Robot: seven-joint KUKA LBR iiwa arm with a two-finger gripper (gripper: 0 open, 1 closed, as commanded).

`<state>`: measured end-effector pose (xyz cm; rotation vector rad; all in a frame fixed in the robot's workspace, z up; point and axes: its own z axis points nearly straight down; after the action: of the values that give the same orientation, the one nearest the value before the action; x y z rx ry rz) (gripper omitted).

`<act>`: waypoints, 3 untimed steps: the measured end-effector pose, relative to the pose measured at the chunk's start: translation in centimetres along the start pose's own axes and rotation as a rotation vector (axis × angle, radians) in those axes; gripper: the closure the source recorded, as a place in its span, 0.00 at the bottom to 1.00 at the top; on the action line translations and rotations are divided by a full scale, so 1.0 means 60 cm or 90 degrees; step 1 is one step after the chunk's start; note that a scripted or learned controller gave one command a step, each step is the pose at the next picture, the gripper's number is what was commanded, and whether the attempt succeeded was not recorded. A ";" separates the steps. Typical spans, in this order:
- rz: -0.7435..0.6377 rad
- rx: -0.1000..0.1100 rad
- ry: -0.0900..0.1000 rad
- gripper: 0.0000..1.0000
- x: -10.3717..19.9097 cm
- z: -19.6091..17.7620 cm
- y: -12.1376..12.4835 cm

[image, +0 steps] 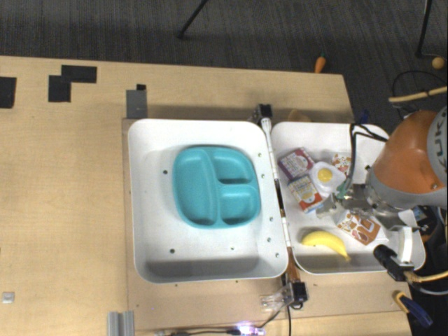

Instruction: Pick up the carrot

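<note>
The gripper [343,196] hangs low in the right bin [308,263], just right of the fried egg toy [324,176]; whether its jaws are apart or together, I cannot tell. A banana [325,242] lies below the egg. I cannot make out the carrot.

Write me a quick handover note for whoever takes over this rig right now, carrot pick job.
Gripper: low over the right bin, among the packets; whether it is open or shut can't be told.
Carrot: I can't pick one out in the right bin. What shows there is a banana, a fried egg toy and small packets.
Left bin: holds the teal divided plate.
Done: no pick confirmed.
Left: find the carrot, grasp, lift.
</note>
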<state>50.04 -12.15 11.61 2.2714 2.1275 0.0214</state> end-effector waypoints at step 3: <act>0.415 0.018 0.000 0.00 -0.034 0.054 0.093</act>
<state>55.55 -14.59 8.55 2.8577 1.2990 0.0046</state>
